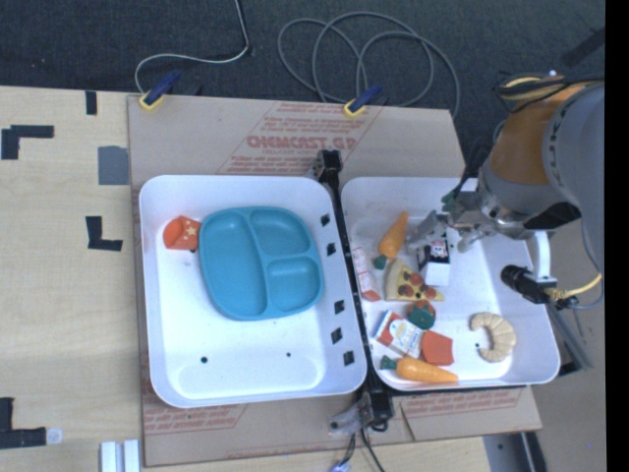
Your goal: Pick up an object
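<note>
Left bin (167, 357) holds blue tray (261, 262); right bin (521, 362) toy food; gripper (438, 249) fingers unclear

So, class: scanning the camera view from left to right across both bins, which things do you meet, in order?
Small red-orange toy → blue divided plate → upright orange carrot → gripper → croissant. The clustered toys below the gripper overlap in position, so they are left out.
</note>
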